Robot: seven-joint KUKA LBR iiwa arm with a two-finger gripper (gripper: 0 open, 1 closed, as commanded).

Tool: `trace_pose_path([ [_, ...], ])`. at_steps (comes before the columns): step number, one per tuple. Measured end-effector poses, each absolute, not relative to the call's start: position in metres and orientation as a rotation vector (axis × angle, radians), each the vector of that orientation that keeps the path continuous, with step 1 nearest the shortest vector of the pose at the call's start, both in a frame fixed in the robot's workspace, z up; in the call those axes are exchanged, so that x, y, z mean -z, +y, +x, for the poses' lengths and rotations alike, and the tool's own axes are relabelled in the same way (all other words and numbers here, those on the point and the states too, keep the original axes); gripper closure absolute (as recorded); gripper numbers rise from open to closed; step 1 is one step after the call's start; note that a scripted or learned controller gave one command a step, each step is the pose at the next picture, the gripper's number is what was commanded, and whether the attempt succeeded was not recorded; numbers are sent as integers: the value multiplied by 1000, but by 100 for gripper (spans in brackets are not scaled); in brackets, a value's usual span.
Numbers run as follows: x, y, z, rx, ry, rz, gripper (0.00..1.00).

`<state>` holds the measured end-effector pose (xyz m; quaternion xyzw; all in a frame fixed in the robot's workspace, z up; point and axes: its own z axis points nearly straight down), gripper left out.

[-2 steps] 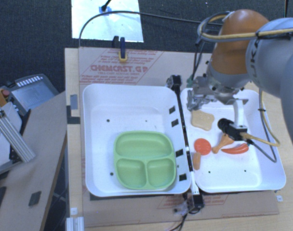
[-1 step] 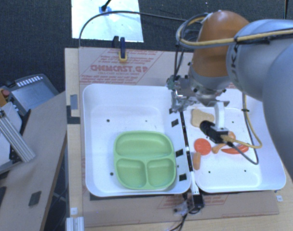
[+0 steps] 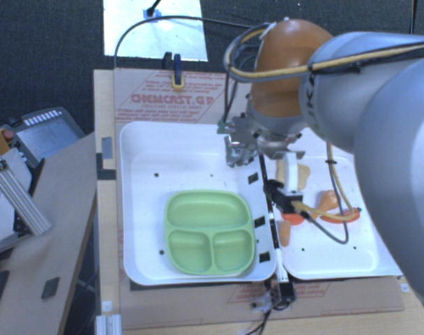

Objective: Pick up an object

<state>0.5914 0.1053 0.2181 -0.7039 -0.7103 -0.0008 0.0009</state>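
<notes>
Camera view: the gripper (image 3: 238, 152) hangs over the back of the left bin (image 3: 139, 187) near the divider; whether it is spread or closed cannot be told. A green divided plate (image 3: 209, 232) lies in that bin, orange pieces (image 3: 328, 202) in the right bin (image 3: 351, 257).

only readable thing here is red print on the cardboard sheet (image 3: 163, 98) behind the bins, it says "chemcast g p" in big letters. there's smaller red lines above and below it but way too blurry to make out.
</notes>
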Motion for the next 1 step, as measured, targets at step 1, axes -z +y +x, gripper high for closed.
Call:
trace_pose_path([
  [1, -218, 102, 592, 1, -2226, -2217, 0],
])
